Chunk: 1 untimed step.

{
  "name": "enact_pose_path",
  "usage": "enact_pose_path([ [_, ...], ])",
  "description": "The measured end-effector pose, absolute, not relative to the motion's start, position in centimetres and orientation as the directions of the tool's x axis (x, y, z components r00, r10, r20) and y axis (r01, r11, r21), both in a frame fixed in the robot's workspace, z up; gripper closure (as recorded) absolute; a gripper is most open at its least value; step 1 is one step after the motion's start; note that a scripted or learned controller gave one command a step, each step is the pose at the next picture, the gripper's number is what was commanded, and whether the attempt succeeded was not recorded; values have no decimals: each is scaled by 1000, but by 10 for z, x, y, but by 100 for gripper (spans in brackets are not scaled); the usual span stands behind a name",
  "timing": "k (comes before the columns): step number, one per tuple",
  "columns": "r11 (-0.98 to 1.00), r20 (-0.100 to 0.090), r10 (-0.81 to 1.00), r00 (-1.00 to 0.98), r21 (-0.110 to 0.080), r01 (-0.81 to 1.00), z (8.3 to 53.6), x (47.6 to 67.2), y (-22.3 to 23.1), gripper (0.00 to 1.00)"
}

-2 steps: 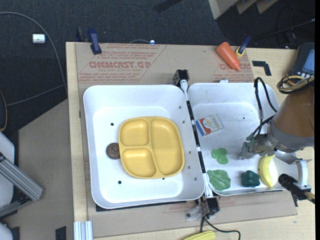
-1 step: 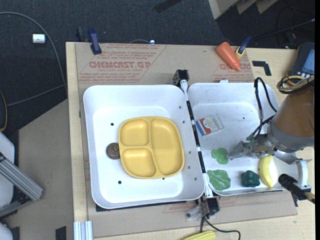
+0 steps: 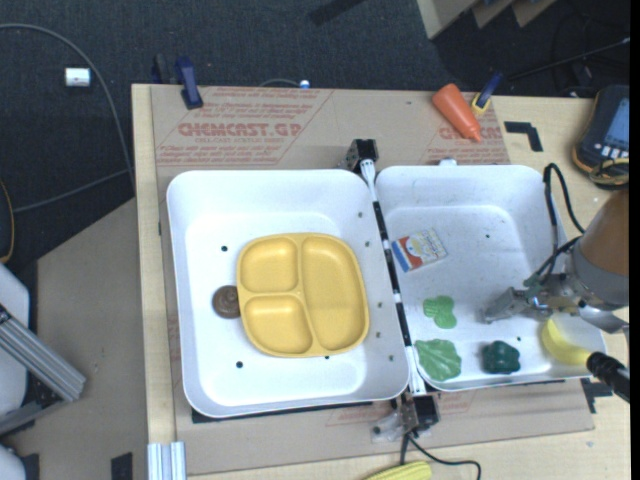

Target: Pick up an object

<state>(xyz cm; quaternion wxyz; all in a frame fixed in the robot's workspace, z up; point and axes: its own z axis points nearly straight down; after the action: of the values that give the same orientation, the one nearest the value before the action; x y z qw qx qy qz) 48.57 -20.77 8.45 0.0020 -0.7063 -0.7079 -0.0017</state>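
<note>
The right bin [image 3: 470,183] holds a white packet with red and blue print [image 3: 418,250], a small light green piece [image 3: 440,312], a larger light green piece [image 3: 438,358], a dark green lump [image 3: 500,357] and a yellow object [image 3: 563,342] at its right rim. My gripper [image 3: 502,308] reaches in from the right and hangs low over the bin floor. It is just above the dark green lump and right of the small green piece, and nothing shows in its grasp. The left bin [image 3: 200,228] holds a yellow divided tray [image 3: 300,296] with a brown round object [image 3: 226,301] at its left side.
An orange object [image 3: 458,114] lies on the bench behind the right bin, and a blue clamp [image 3: 187,81] is at the back left. A black hinge strip [image 3: 385,258] runs between the bins. A cable [image 3: 553,203] trails along the right bin's far right.
</note>
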Motion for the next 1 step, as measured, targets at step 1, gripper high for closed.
enact_pose_path([
  [1, 2, 0, 1000, -2, 2, 1000, 201, 480, -128, 0],
])
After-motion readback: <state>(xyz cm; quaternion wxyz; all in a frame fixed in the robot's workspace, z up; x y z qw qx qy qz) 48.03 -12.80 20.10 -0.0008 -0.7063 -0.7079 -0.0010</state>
